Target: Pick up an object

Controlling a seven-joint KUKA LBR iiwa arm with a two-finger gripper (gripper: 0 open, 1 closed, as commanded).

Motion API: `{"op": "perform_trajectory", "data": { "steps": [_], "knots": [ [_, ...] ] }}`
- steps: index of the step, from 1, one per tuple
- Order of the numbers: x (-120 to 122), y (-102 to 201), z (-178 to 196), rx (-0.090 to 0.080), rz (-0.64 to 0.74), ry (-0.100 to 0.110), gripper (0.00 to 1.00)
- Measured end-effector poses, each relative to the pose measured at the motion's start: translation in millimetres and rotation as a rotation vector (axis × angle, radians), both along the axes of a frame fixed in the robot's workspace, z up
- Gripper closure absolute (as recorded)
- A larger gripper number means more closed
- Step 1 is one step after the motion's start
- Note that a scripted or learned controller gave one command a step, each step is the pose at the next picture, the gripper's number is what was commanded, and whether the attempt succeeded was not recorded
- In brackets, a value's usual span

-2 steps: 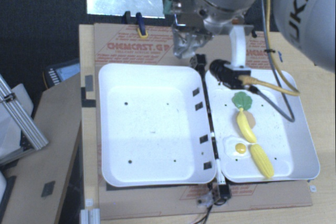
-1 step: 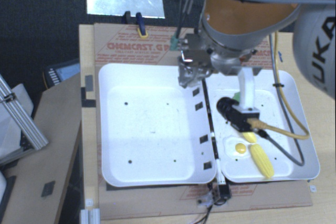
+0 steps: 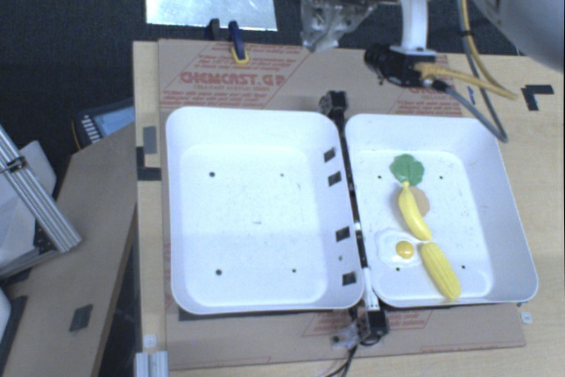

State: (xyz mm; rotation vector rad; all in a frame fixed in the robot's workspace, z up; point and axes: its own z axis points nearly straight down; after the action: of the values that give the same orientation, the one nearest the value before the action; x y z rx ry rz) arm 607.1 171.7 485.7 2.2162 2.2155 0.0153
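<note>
Hovering fingers (image 3: 320, 29), banana (image 3: 412, 212) in right bin (image 3: 494, 181)

So you've got two bins side by side on the bench (image 3: 150, 190), touching along the middle. Everything sits in the right bin (image 3: 494, 190), toward its left half: the broccoli piece (image 3: 407, 168) at the back, the banana (image 3: 412, 212) just in front of it, then the fried egg (image 3: 399, 249) with the corn cob (image 3: 440, 269) right beside it, nearest you. The pincer (image 3: 322, 31) hangs behind the left bin (image 3: 190, 190), over the bench's far edge.
</note>
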Motion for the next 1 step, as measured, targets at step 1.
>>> {"op": "perform_trajectory", "data": {
  "steps": [1],
  "knots": [
    [-34.4, 24.3, -118.0, -0.004, 0.006, 0.023, 1.0]
  ]
}}
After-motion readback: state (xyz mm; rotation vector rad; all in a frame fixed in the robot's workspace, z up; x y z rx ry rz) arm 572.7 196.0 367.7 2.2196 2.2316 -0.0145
